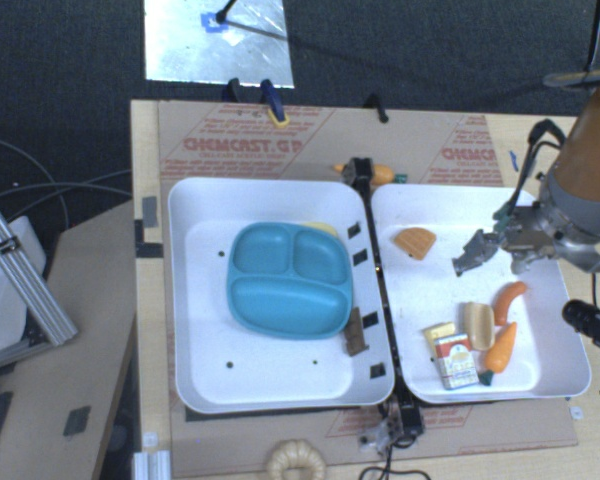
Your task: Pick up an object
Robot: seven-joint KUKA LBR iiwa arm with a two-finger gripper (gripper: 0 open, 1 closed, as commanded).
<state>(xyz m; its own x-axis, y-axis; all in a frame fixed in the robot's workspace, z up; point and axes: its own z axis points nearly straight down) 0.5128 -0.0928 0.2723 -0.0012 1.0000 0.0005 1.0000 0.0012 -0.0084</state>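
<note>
My gripper (473, 256) hangs over the right bin (550, 383), with nothing visibly held. A tan, wedge-shaped food piece (415, 242) lies to its left. Below and right of the gripper are an orange sausage-like piece (509, 299), a beige bread-like piece (478, 321), an orange carrot (501, 348) and a small red-and-white box (453, 355). The left bin (195, 368) holds a blue divided plate (289, 278).
A small brown item (355, 334) lies by the left bin's right wall. A yellow item (323, 228) peeks out behind the plate. An orange-yellow object (381, 175) sits at the far end of the divider between the bins. The arm's orange band (590, 163) fills the right side.
</note>
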